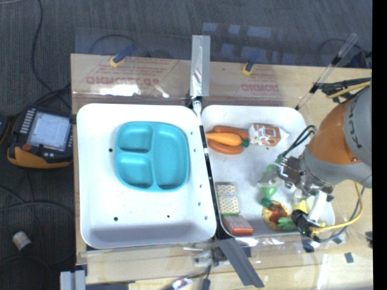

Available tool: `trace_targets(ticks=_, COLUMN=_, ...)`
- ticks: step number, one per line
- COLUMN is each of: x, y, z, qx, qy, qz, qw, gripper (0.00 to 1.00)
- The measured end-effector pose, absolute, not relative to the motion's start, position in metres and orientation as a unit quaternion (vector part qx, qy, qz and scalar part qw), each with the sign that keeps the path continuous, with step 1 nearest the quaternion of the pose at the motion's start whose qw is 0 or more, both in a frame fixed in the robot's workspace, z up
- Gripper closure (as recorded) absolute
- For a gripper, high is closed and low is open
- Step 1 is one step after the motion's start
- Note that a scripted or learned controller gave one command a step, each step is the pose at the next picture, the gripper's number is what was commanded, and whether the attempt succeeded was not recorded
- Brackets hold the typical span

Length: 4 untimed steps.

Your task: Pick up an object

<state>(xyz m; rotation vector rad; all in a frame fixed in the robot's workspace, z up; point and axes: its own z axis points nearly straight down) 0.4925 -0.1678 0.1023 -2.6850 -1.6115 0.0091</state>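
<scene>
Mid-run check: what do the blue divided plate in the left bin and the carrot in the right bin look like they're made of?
Blue divided plate: looks like moulded plastic, smooth with a soft sheen, uniform turquoise, rounded compartment walls.
Carrot: probably a plastic toy, going by its even glossy orange and neat green tip; rubber can't be ruled out.

grey arm (354,147) with orange wrist band, entering from the right and bent downward at the wrist; gripper (284,183) held low, pointing left; finger state not discernible.
</scene>
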Motion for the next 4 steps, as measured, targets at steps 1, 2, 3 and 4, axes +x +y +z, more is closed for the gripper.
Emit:
trace_targets(ticks=1, x=0.492, y=-0.166, z=0.107, qx=-0.857, qy=-0.516, qz=0.0052, qw=0.009, gripper=1.0)
trace_targets(ticks=2, x=0.492, y=-0.165, z=0.111, qx=-0.855, qy=-0.518, qz=0.0079, qw=0.014, gripper=1.0)
trace_targets(ticks=3, x=0.534, y=-0.143, z=0.201, qx=-0.873, qy=-0.488, qz=0.0051, qw=0.002, gripper=1.0)
trace_targets(ticks=4, x=0.562, y=-0.111, z=0.224, qx=-0.837, qy=-0.547, qz=0.0052, qw=0.002, gripper=1.0)
